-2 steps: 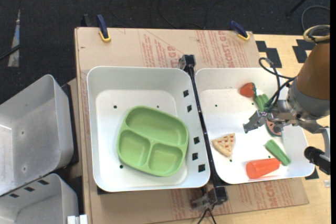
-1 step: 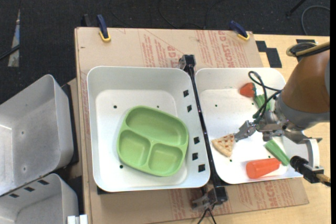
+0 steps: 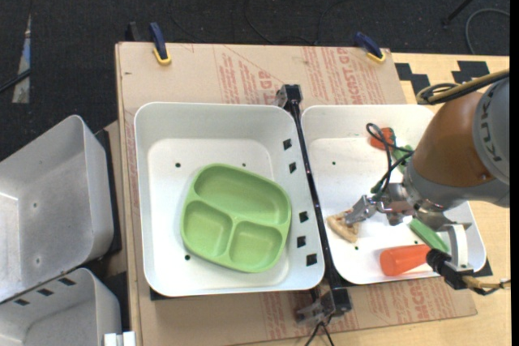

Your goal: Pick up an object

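In the right bin (image 3: 340,130) my gripper (image 3: 358,215) hangs low over the floor, left of the grey and orange arm. Its tip is right at the upper edge of a tan wedge-shaped piece (image 3: 342,228) that lies flat on the bin floor near the divider. I cannot make out whether they touch. An orange cylinder (image 3: 403,259) lies near the bin's front edge, to the right of and below the gripper. A green strip (image 3: 425,232) pokes out from under the arm. A small red and orange item (image 3: 381,138) rests near the back of the bin.
The left bin (image 3: 154,174) holds a green plate (image 3: 237,216) with three compartments. A black divider (image 3: 308,190) runs between the bins. Cables loop over the arm near the right bin's back. More white bins (image 3: 49,207) stand off the bench at the left.
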You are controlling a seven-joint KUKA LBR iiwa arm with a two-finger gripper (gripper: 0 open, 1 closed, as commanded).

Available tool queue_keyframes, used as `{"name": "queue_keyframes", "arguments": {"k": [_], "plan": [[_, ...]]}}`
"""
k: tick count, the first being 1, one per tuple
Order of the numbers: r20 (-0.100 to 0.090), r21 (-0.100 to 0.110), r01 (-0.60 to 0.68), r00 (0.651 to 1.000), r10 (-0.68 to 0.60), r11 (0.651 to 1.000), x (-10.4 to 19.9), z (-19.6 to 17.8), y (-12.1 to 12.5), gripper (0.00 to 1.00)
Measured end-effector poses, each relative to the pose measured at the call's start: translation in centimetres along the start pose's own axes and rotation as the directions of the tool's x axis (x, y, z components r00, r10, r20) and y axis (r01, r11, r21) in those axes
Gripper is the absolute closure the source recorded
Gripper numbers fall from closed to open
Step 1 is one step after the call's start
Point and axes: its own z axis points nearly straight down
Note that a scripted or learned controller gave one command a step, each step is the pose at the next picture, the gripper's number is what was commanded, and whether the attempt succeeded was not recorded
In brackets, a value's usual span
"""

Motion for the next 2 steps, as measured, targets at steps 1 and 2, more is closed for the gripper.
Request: {"name": "queue_keyframes", "arguments": {"k": [1,2], "plan": [[0.000,-0.008,0.000,1.000,0.000,1.000,0.0,0.9,0.2,0.00],[-0.002,-0.017,0.000,1.000,0.000,1.000,0.1,-0.4,0.5,1.00]]}}
